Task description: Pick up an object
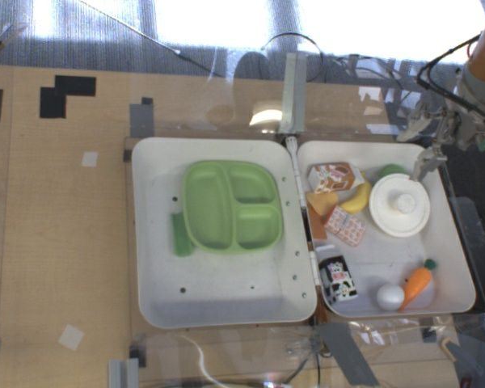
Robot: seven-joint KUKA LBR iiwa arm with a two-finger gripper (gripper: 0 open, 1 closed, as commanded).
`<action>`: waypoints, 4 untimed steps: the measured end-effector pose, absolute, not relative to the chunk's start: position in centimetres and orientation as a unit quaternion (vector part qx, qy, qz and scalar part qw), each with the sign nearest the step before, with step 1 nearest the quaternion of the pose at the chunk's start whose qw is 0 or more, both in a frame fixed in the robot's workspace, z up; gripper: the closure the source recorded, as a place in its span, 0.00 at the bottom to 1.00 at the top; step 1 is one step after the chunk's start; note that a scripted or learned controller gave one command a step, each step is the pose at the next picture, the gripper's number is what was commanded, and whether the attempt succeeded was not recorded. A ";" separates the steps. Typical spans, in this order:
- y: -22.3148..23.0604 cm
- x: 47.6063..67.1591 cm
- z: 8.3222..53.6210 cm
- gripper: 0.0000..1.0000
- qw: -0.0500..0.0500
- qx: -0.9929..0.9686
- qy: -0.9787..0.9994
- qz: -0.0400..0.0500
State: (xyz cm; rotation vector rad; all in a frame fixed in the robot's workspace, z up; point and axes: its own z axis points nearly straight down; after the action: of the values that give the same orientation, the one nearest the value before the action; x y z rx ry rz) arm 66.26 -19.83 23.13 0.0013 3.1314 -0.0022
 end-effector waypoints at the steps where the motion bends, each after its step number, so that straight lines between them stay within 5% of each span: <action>1: -16.4 66.4 9.4 0.00 0.001 0.121 0.993 0.001; 2: -12.7 61.5 8.9 0.00 0.006 0.208 0.978 -0.001; 3: -10.1 54.2 9.1 0.00 0.010 0.308 0.951 -0.002; 4: -11.2 58.2 12.6 0.00 0.005 0.343 0.939 0.001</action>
State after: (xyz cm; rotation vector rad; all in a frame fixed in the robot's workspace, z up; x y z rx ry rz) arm 58.18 -11.23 12.62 1.0743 2.9420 0.0029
